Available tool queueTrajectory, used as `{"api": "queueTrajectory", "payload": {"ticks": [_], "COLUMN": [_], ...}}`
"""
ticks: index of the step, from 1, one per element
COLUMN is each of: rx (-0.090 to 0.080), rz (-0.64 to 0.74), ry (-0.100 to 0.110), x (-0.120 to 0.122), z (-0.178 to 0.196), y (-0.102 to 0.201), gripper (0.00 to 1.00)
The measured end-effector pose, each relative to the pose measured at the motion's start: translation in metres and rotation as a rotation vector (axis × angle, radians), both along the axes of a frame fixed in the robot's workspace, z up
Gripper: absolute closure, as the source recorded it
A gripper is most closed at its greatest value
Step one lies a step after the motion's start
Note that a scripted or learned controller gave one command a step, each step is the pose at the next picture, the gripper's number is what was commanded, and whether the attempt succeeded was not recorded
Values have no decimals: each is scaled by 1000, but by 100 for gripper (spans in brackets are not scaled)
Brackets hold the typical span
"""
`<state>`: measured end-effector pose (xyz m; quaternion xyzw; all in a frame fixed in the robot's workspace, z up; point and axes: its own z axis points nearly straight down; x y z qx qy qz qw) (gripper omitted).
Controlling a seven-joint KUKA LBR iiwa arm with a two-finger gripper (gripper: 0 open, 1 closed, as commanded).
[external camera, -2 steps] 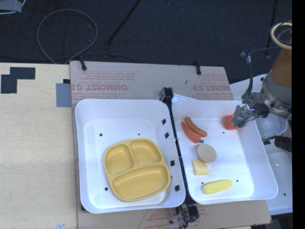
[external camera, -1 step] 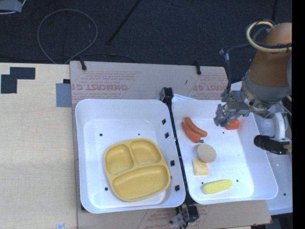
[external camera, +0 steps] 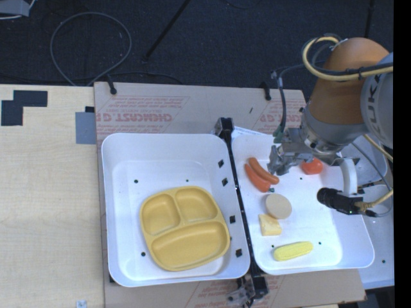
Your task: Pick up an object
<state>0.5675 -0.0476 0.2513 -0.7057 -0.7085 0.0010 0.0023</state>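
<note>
Where the claw (external camera: 277, 164) hangs, the sausages (external camera: 259, 174) run upper-left to lower-right.

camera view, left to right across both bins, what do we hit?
yellow divided tray → orange sausages → red tomato. The other pieces in the right bin overlap in that order, so they are left out.

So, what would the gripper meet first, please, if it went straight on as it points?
Probably the orange sausages in the right bin, just under the gripper; depth is unclear, so it may reach bare bin floor beside them.
</note>
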Motion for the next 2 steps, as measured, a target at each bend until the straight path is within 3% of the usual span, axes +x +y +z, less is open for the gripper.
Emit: {"api": "queueTrajectory", "payload": {"ticks": [2], "rx": [0], "rz": [0], "ry": [1], "x": [-10], "z": [-14], "y": [102], "gripper": [100]}}
